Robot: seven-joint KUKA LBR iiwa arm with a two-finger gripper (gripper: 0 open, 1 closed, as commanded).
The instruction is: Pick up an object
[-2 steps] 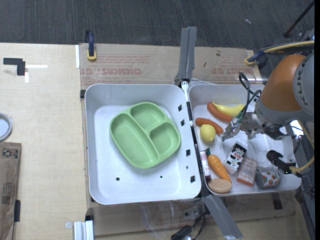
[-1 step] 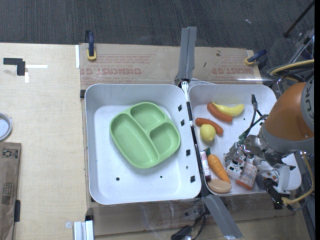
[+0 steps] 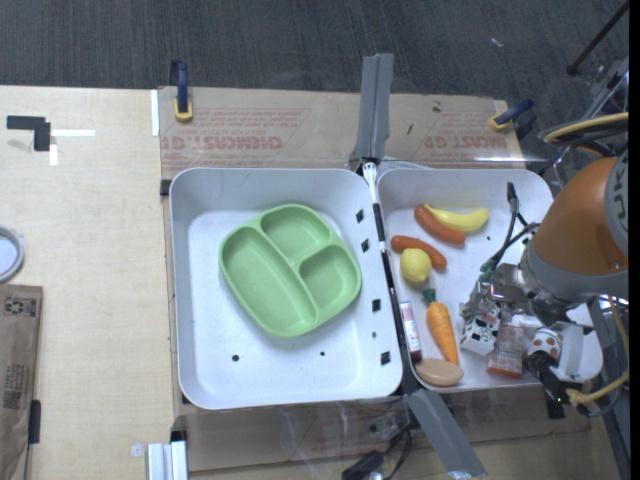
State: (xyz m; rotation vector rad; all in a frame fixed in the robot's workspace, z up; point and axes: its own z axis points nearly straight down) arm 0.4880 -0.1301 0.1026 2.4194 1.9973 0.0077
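Carrot (image 3: 442,332) near right bin's (image 3: 400,258) wall

Dark grey carpet-like floor (image 3: 300,18), pale wooden bench (image 3: 80,218), cardboard sheet (image 3: 290,133), blue clamps (image 3: 180,78).

Banana (image 3: 462,217): you see it yellow and curved, lying flat at the far end of the right bin (image 3: 395,193).
Sausage (image 3: 418,250): orange-red, lying slantwise just below the banana.
Lemon (image 3: 415,265): yellow, touching the sausage.
Carrot (image 3: 442,332): orange with a green top, lengthwise near the bin's near end.
Tan oval piece (image 3: 438,372): flat, just beside the carrot's tip.
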